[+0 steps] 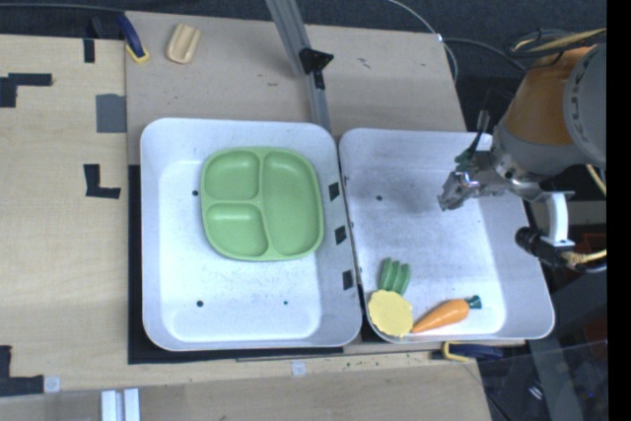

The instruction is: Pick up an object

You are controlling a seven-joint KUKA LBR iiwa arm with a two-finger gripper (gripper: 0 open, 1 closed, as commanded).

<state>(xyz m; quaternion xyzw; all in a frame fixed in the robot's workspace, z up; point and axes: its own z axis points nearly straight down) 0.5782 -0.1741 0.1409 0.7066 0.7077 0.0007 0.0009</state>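
The claw [455, 193] hangs over the upper right part of the right bin [424, 153], coming in from the right on the grey arm [592, 113] with its orange band [542, 104]. Its metal tip points down and to the left, toward the bin floor, and nothing lies in the bin directly beside it. How its fingers stand I cannot tell: they blur into one small grey shape at this angle, and no object shows between them.

The things to be picked up lie well apart from the claw, gathered along the near edge of the same bin. A toy carrot [442, 314], orange with a dark green top, lies on its side, tilted, its green end toward the right. Just left of it, touching or nearly so, sits a round yellow piece [390, 313] at the bin's near left corner. A small green ribbed object [394, 275] lies just above the yellow piece.

The left bin [158, 242] holds a light green divided plate [262, 203] with three compartments, resting flat in the bin's upper middle.

Beyond the bins, on the brown board [227, 84], a small tan block [182, 43] lies near the far left corner, and a grey pole [281, 0] slants across toward the seam between the two bins.
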